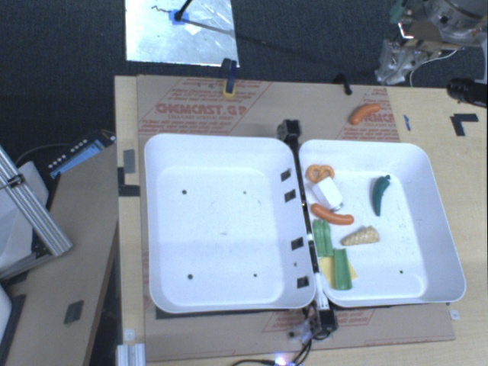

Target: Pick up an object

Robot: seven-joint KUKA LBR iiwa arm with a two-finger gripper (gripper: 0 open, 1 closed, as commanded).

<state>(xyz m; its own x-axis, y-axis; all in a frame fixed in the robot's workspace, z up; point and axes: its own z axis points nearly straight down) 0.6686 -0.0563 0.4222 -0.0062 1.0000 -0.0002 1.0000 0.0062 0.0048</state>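
Several toys lie in the right bin, well apart from the jaws, whose spread I cannot tell.

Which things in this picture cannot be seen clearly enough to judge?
- Claw: sits at the camera view's top right, small and blurred; the arm above it is cut off by the top edge.
- Green pieces: overlap by the divider, so their count is unclear.
- White item: pale against the right bin, too small to identify.
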